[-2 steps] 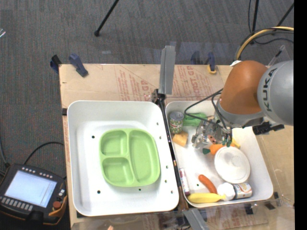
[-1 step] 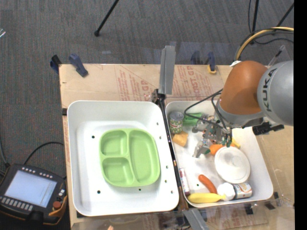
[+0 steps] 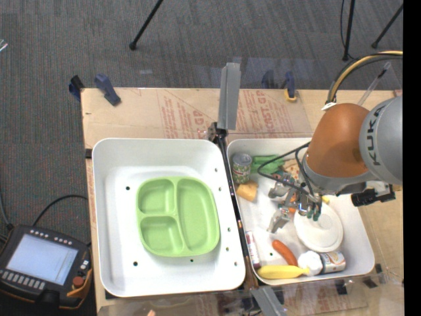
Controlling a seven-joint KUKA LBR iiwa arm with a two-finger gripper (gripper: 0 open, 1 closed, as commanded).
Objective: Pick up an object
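Lowest in our view, a yellow banana [image 3: 281, 272] lies along the near wall of the right bin [image 3: 366, 242], with a small bottle [image 3: 322, 263] on its side just beside it and an orange carrot [image 3: 285, 251] just above. We see a round white plate [image 3: 319, 231] behind these, a marker [image 3: 252, 247] along the bin's left wall, a piece of cheese [image 3: 247, 191] and a green-labelled can [image 3: 241, 168] farther back. We count 2 bins: the left bin [image 3: 112, 176] holds a green 3-compartment tray [image 3: 177, 216]. The gripper [image 3: 293, 209] hangs over the middle of the right bin, just left of the plate and above the carrot, amid wires. We cannot tell whether its fingers are apart or together, and we see nothing between them.
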